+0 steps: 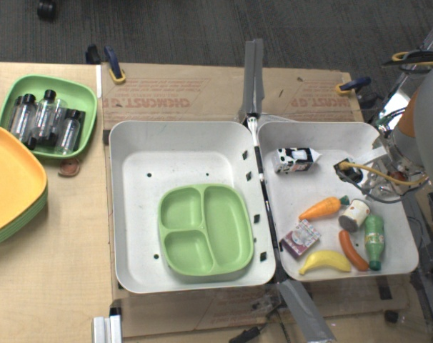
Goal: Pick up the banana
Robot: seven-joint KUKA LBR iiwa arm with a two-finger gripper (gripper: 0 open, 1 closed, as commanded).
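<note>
One fixed camera, high over the bench [59, 277].
It looks down at a slant, taking in the left bin [131, 148] and right bin [324, 138] whole.

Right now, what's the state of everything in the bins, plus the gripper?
banana: lying flat by the right bin's near edge, not held.
carrot: lying flat, mid right bin.
green bottle: on its side.
cow-print carton: on its side.
green tray: flat in the left bin, right way up.
gripper: over the right bin's right side, apart from the banana.
</note>
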